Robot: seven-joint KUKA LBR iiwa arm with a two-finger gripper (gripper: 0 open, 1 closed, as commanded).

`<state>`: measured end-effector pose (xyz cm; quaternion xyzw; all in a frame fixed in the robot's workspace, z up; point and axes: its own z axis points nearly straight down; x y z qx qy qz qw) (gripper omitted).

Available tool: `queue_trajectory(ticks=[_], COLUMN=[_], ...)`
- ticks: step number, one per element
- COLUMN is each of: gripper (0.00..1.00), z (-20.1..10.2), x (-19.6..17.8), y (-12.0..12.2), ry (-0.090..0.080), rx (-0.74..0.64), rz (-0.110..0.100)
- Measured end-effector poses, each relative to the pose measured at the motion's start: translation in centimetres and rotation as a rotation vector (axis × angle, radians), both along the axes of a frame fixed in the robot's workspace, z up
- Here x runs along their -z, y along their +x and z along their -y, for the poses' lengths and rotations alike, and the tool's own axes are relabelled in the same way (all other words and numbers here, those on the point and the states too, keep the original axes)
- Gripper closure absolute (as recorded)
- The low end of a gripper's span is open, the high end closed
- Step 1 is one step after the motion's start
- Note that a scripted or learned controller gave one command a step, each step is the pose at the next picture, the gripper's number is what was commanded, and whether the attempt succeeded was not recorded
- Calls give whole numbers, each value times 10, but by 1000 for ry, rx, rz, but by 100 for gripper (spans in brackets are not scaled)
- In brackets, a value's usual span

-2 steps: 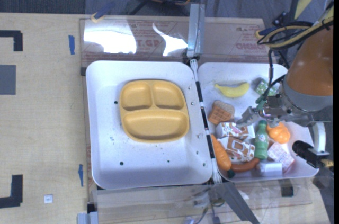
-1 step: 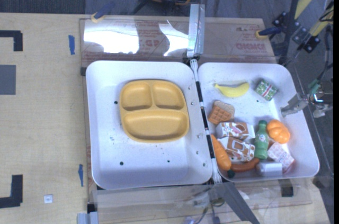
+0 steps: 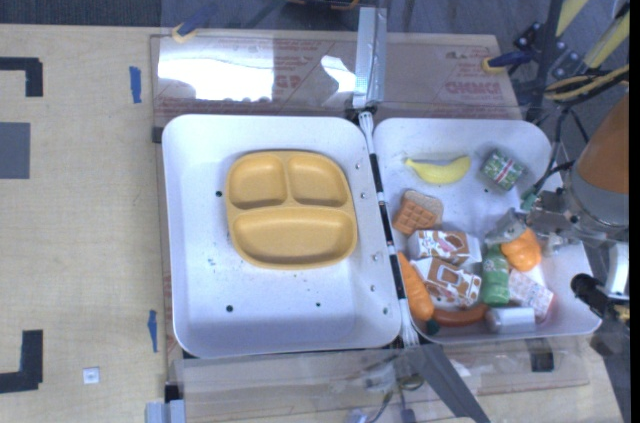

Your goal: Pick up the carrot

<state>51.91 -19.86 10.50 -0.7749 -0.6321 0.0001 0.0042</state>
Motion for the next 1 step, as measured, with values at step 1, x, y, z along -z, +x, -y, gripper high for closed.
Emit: queue_trajectory(ticks=[1], gripper=[0], z=[2], x=[17], y=[18], ry=[9], rx=[-138], rz=[8])
